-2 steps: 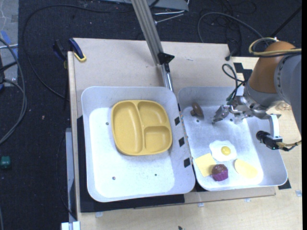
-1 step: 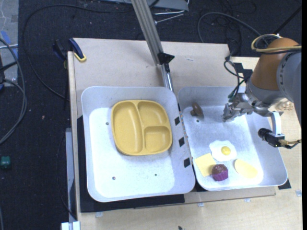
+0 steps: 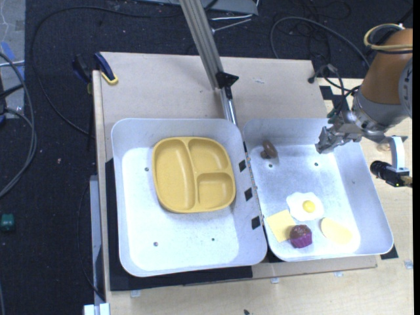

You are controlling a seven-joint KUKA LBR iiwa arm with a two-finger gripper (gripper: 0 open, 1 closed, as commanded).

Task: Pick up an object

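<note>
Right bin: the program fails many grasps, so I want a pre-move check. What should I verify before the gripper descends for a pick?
1. Gripper carrying nothing: ok, no object seen between its fingers.
2. Gripper over the right bin: ok, near its far right corner.
3. Gripper above a target: not ok, the brown piece lies well to the left of it in this view.
4. Targets apart: not ok, fried egg, cheese slice, purple piece and yellow round piece crowd together.
5. Finger opening: cannot tell.
</note>
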